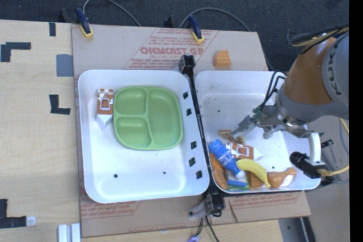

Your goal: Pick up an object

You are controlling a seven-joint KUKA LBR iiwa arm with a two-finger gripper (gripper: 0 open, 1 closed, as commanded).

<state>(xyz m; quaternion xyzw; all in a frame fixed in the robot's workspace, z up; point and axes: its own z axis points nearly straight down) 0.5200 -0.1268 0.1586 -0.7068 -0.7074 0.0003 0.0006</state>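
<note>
gripper (243, 127) over right bin (227, 83), fingers' state unclear | banana (253, 170), blue bottle (223, 158) heaped at near edge, overlapping | arm cut off right

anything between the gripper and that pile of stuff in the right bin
Nothing visible does. The gripper hangs over bare floor of the right bin, just above the pile at the bin's near end.

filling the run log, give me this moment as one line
gripper: low in right bin, above toy pile | held: nothing seen | banana: in pile | green plate: left bin
</note>
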